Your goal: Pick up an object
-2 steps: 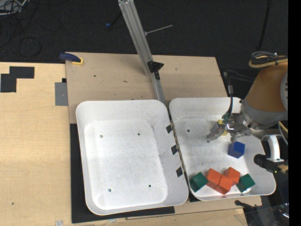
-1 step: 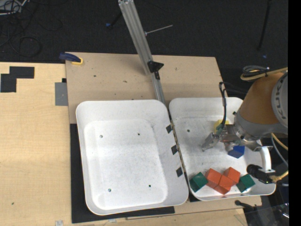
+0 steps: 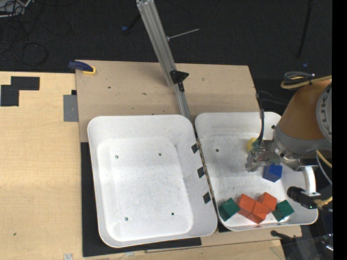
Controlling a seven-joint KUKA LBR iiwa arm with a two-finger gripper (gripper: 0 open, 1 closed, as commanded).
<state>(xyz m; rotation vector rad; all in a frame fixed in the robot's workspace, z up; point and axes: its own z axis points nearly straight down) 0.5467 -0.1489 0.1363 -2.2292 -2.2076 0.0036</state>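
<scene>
Claw point(image 3: 255, 160) low in right bin point(image 3: 227, 129), grip state indiscernible, yellow object point(image 3: 252, 143) half hidden behind it.

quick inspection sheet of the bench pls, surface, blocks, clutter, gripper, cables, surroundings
surface: wooden bench bearing a left bin and a right bin, side by side.
job's things: all in the right bin; blue block beside the gripper, yellow block partly hidden behind it, two orange blocks and two green blocks clustered at the near edge.
clutter: blue and yellow clamp at the bench's far left corner.
gripper: gripper low in the right bin, between the yellow and blue blocks; nothing seen held.
cables: cables on the dark floor beyond the bench.
surroundings: slanted metal rail rising behind the bins.
</scene>
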